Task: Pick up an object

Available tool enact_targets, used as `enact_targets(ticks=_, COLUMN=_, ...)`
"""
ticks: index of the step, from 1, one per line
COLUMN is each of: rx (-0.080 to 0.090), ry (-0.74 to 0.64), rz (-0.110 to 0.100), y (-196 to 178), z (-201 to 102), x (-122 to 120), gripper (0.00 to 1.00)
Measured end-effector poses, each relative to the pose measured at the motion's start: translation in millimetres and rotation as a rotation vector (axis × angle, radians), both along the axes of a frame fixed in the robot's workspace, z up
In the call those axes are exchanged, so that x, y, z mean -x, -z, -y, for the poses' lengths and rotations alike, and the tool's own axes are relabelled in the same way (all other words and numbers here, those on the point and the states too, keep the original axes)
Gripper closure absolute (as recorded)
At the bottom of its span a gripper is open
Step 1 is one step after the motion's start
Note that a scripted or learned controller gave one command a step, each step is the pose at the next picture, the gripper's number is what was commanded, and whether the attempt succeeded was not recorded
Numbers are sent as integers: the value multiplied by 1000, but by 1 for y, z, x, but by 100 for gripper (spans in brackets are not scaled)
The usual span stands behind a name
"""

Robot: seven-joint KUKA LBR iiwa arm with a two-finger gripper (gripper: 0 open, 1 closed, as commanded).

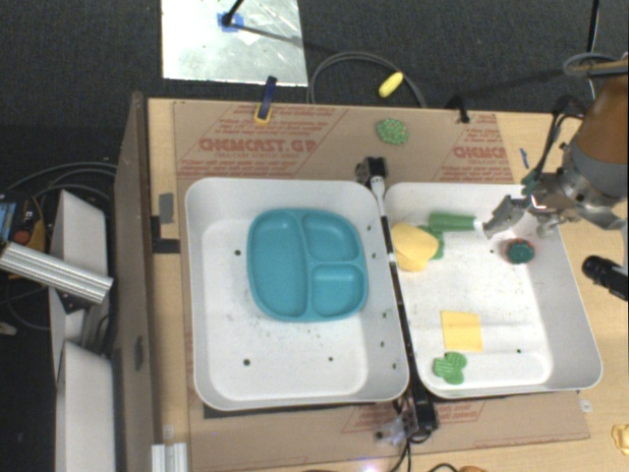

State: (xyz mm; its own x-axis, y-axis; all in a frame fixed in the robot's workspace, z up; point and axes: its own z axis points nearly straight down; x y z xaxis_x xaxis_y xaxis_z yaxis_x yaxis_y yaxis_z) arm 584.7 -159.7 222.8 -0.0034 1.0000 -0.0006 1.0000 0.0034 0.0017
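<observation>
Nearest, a green toy (450, 367) lies in the right bin (575, 347). Farther right, the gripper (513, 226) hangs spread above a small round object (519, 253), pinching nothing.

Arm (601, 155): grey body, rounded casing, orange band at upper end near the frame's right edge. Wrist section paler grey, metallic. Gripper (503, 216): light grey fingers, dark fittings behind. Thin dark cable alongside.
</observation>
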Motion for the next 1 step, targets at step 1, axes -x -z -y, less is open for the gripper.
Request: enact_targets(ticks=1, rx=-6, ry=1, rz=-14, y=90, z=-46, x=74, gripper=0)
